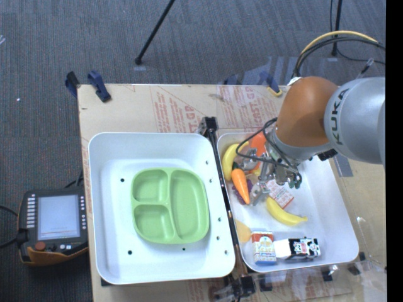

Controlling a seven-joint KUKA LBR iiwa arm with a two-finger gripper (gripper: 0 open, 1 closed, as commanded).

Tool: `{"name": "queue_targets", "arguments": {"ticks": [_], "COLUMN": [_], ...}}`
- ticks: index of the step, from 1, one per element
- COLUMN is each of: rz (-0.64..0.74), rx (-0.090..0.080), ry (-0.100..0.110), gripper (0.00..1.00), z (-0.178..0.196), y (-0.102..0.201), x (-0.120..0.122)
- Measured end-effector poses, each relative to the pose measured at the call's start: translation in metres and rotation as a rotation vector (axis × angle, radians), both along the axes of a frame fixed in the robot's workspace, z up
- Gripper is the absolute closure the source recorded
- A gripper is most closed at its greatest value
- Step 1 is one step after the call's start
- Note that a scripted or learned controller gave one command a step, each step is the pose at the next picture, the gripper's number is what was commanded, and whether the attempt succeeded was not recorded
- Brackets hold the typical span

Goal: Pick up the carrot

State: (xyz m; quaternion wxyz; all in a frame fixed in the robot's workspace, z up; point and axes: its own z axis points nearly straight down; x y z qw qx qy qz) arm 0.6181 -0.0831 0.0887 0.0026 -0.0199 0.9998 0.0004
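A tablet [55, 222] is lying left of the tabletop [157, 106], where two bins are sitting: the left bin [107, 150] is holding one green plate [170, 205]. The right bin [334, 194] is holding two bananas [284, 212], one carrot [240, 186] and two cartons [263, 246]. The gripper [267, 180] is hanging just right of the carrot; whether its fingers are spread or clenched I cannot tell.

carrot [240, 185] in right bin [334, 197] | jaws [259, 190] just beside it | green plate [170, 205] in left bin [107, 194]
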Motion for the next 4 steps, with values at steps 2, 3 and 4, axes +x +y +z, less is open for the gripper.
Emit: {"name": "queue_targets", "arguments": {"ticks": [2,3,4], "rz": [-0.387,-0.381,-0.694], "rx": [0.001,0.001,0.005], "ry": [0.006,0.0,0.001], "gripper": [0.0,1.0,1.0], "z": [-0.001,0.012,0.101], "y": [-0.004,-0.003,0.1], "x": [0.012,0.015,0.009]}}
